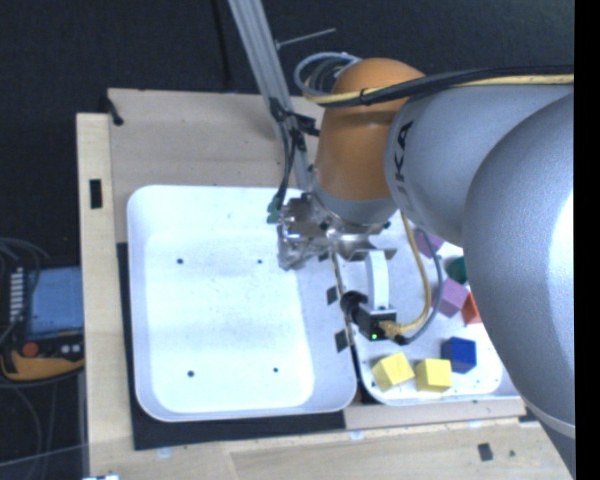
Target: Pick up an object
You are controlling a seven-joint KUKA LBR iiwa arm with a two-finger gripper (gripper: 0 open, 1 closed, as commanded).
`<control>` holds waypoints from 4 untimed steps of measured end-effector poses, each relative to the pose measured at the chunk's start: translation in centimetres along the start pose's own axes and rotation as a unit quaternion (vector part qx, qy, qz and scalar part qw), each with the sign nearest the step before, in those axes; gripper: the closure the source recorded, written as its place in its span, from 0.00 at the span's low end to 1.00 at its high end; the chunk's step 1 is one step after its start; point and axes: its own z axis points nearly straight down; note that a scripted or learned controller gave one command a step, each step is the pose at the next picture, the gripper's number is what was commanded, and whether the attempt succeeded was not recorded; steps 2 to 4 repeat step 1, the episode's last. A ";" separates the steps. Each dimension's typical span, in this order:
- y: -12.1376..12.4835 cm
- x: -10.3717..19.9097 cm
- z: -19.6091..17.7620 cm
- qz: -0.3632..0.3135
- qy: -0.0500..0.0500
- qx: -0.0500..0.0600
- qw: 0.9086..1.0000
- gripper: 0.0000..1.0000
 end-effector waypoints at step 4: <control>0.0 -0.3 0.0 0.003 -0.001 0.000 1.000 0.00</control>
